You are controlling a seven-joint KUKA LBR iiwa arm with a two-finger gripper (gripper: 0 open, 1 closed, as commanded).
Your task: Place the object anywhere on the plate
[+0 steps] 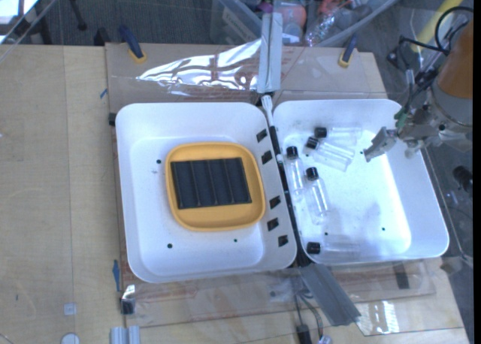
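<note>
I see the gripper [373, 147] over the right bin [421, 215], jaw state unclear. Clear black-capped vials [331, 151] lie there, apart from the yellow plate [216, 218] in the left bin [143, 185].

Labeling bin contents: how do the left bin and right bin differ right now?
The left bin holds one yellow plate with a dark ribbed centre; the right bin holds several clear vials with black caps. The plate lies flat in the middle of the left bin; the vials lie scattered on their sides, mostly toward the right bin's left half. The gripper hangs over the right bin, not the left. Both are shallow and white.
</note>
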